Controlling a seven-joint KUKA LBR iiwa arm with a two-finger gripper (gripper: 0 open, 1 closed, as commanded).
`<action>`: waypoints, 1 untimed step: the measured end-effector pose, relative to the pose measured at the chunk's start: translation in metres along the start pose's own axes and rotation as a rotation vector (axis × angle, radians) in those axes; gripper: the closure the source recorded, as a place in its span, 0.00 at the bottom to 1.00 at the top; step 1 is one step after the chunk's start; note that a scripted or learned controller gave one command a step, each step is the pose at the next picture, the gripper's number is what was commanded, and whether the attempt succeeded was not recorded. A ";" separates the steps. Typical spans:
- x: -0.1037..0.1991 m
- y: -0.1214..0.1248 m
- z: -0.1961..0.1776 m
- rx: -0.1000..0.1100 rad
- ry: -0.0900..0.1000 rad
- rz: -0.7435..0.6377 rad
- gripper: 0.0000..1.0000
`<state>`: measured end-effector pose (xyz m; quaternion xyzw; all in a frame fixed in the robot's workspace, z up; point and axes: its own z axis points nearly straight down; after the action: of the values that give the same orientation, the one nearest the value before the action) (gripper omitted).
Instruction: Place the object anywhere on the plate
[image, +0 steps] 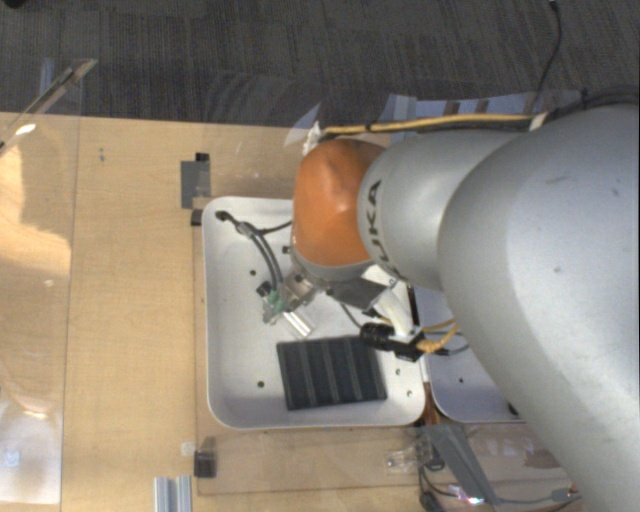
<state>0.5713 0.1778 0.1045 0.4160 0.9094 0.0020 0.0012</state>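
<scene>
Plate (331, 372): dark, ribbed, rectangular, flat in left bin (232, 400), front part | gripper (281, 306): just behind plate, grip state cannot tell | arm (480, 240) overhangs right bin (462, 396).

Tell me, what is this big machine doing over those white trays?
A large grey robot arm with an orange band reaches in over the left white bin. Its hand hangs low above the bin floor, near the middle. Just below it lies a dark ridged plate, flat on the bin floor. The job is to set an object on that plate. From this angle I can't tell whether the hand is carrying anything.
</scene>
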 end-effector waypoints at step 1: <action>0.007 0.047 -0.202 -0.006 -0.004 -0.262 1.00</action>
<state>0.6012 0.2131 0.3064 0.2936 0.9559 0.0036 0.0046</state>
